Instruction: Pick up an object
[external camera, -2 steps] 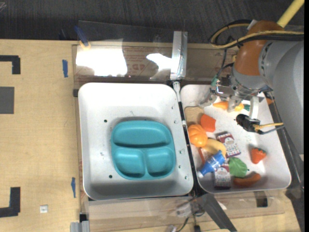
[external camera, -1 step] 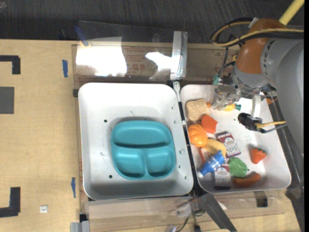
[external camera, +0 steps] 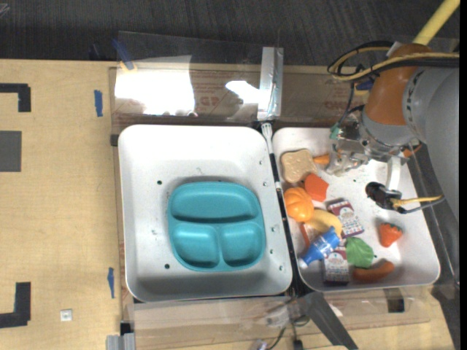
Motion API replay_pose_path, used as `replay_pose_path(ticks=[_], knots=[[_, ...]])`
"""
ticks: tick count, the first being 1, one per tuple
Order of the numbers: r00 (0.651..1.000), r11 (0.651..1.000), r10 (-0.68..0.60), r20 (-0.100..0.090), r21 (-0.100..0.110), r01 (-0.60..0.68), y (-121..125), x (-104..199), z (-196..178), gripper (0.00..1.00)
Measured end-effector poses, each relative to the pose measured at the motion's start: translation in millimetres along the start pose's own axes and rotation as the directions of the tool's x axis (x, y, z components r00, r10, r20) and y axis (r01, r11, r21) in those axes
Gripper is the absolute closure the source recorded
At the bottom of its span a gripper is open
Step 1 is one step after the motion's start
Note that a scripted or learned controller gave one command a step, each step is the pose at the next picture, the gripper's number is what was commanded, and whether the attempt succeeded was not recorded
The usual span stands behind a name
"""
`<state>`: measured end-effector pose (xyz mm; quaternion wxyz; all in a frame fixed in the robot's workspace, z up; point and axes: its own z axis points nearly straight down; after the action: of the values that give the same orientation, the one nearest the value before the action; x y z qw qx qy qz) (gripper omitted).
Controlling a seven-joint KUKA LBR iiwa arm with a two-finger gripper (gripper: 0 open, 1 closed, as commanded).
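Observation:
My gripper (external camera: 346, 160) hangs over the back of the right bin (external camera: 427, 250), just right of a tan bread slice (external camera: 295, 164) and a small orange piece (external camera: 322, 159). In front of it lie an orange-red wedge (external camera: 316, 187), an orange pepper (external camera: 298, 203), a yellow banana (external camera: 318, 222) and a small printed carton (external camera: 346, 217). Nearer the front are a blue bottle (external camera: 320, 247), a green toy (external camera: 359, 252), a second carton (external camera: 336, 267), a red sausage-like piece (external camera: 374, 270) and a red strawberry (external camera: 391, 233). I see nothing held in the gripper.
The left bin (external camera: 139, 166) holds a teal divided tray (external camera: 216, 223). A clear plastic sheet and a metal bracket (external camera: 270, 82) stand behind the bins. The grey arm with its orange band (external camera: 387, 97) comes in from the upper right.

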<state>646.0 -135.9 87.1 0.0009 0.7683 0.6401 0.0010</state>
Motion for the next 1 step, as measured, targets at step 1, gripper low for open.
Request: replay_pose_path(ticks=[1], knots=[[1.000, 1.000, -0.001, 0.001, 0.001, 0.001, -0.4, 0.0, 0.9, 0.00]])
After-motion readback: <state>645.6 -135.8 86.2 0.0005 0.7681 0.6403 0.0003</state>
